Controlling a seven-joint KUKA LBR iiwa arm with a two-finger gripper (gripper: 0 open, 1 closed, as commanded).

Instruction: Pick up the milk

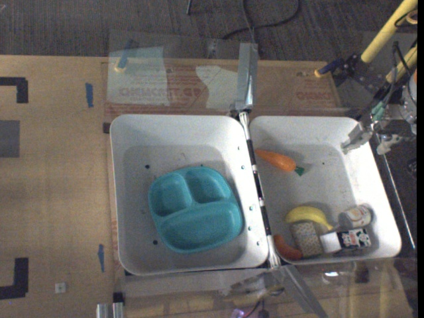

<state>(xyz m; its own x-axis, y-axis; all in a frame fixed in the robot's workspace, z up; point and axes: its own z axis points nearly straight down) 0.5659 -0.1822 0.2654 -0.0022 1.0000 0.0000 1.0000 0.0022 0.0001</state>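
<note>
Near the front right corner of the right-hand shallow white bin [371, 177] lies the small white milk carton with black cow patches [349, 240], on its side, its long axis running roughly left to right; which end is the top is hard to make out. Just behind it sits a small grey can-like object [356, 215], too blurred to name surely. Touching the carton's left end is a tan speckled block [306, 237], perhaps a bread slice, with a yellow banana [307, 215] curving over it and an orange-red sausage shape [287, 246] partly hidden beside it. An orange carrot [278, 160] lies well apart toward the back. A teal compartment plate [195, 208] rests in the left white bin [132, 138]. The two-finger gripper [358, 138] hovers over the right bin's back right rim; whether its fingers are apart, I cannot tell.
</note>
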